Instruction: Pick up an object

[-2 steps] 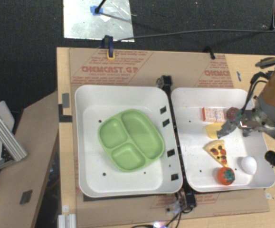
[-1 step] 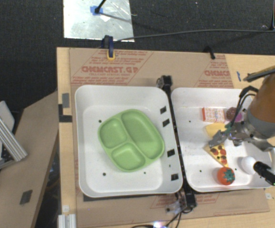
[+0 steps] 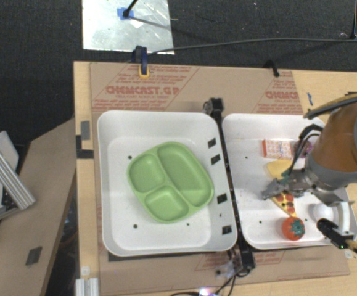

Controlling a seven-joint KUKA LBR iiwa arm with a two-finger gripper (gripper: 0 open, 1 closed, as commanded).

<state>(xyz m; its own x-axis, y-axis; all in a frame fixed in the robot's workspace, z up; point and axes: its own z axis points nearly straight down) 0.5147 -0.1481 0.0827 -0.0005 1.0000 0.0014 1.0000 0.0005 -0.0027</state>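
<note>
Hand – grip state unclear | pizza slice toy – just below, right bin

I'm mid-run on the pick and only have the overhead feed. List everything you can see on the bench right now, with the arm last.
white bins: two, side by side on the bench
divided plate: one, green, three compartments, middle of the left bin
wrapped packet: one, red and white, upper part of the right bin
yellow piece: one, right bin, just below the packet, partly behind the arm
pizza-slice toy: one, orange and yellow with dark spots, right bin, under the gripper
round toy: one, red-orange with a teal patch, near front edge of right bin
arm: one, grey with orange band, reaching in from the right
gripper: one, low over the pizza-slice toy
</note>
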